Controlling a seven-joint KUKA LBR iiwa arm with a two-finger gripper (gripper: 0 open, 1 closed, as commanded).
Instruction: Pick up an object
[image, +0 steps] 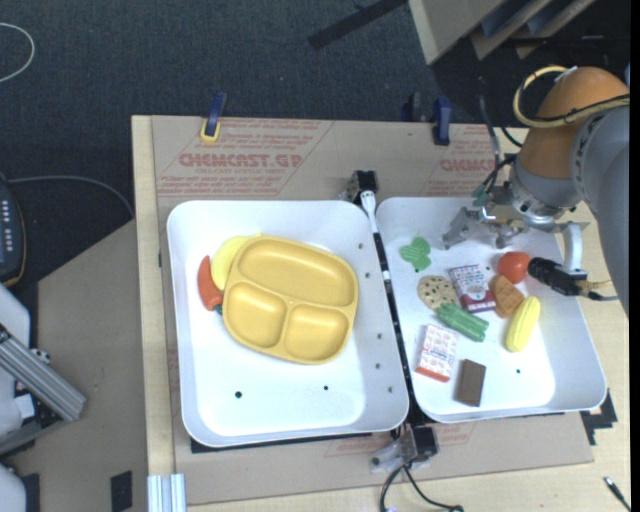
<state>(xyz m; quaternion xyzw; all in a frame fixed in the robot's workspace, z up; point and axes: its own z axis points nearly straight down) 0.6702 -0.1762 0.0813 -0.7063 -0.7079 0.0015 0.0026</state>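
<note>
My bench (300, 150) is a tan board printed with red lettering, held at its far edge by a yellow clamp (211, 120) and a blue clamp (441, 118). Two white bins rest directly on it, side by side and touching along their inner rims. The left bin (290, 410) sits before me on the board's left half, the right bin (560, 380) on its right half, its near right corner reaching the board's edge.
</note>
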